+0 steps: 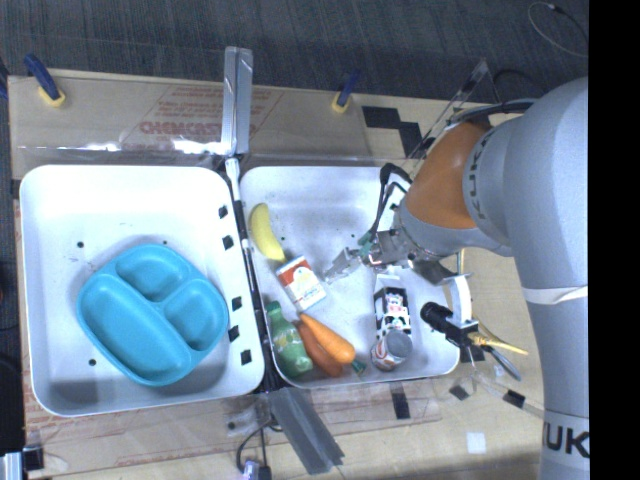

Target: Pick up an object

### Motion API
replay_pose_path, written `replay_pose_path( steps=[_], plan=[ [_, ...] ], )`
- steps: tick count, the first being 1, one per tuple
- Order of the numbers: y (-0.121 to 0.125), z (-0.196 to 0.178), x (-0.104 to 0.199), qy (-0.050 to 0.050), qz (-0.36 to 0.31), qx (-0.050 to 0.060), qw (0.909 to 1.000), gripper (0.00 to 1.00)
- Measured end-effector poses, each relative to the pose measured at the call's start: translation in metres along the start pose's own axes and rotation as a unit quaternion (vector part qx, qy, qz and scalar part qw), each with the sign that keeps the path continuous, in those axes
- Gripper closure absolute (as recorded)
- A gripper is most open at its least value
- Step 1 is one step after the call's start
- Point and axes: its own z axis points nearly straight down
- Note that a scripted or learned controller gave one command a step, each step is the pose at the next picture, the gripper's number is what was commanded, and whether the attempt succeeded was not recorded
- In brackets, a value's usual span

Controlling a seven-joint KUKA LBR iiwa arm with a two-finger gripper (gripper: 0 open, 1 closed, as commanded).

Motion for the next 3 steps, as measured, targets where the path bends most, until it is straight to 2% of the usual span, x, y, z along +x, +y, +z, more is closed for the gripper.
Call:
replay_pose_path(
  steps=[1,2,3],
  plan=[
    [-0.049,0.001,-0.020,0.001,-0.007,0.001,1.0000,0.00],
    [-0.036,-0.013,0.037,0.001,-0.008,0.002,1.0000,0.00],
    [0.046,-0.005,0.034,-0.001,0.006,-0.004,1.0000,0.00]
  ],
)
